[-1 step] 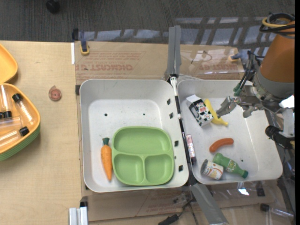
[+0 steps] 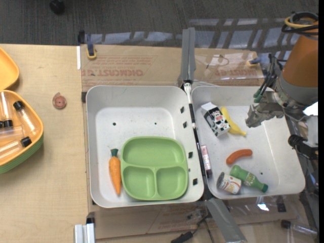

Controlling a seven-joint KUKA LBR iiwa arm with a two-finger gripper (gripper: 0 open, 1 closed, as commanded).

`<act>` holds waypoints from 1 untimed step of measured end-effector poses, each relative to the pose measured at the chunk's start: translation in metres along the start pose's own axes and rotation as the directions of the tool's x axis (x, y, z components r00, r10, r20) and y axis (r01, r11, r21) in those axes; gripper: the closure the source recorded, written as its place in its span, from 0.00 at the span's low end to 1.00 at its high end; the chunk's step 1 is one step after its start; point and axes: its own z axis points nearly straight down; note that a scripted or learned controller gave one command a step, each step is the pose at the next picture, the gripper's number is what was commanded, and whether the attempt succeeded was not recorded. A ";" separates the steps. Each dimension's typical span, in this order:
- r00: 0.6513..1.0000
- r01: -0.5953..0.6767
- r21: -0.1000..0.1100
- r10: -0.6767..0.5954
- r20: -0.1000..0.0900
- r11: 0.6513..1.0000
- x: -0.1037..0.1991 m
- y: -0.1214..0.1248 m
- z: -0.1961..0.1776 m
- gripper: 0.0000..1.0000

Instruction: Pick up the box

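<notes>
Box (image 2: 214, 119), white with black spots, lies upper left in the right bin (image 2: 283, 186) touching the banana (image 2: 231, 125); gripper (image 2: 254, 119) hovers right of both, claw state cannot be told, likely positioned there to approach from the box's clear side

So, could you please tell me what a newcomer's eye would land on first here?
Probably the green divided plate in the left bin, with a toy carrot beside it. Then the right bin's clutter: a cow-print milk box touching a banana, with the gripper hovering just right of them.
</notes>
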 end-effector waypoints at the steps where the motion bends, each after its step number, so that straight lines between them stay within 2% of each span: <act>1: 0.989 -0.146 -0.007 0.146 -0.002 0.989 0.018 -0.071 0.104 1.00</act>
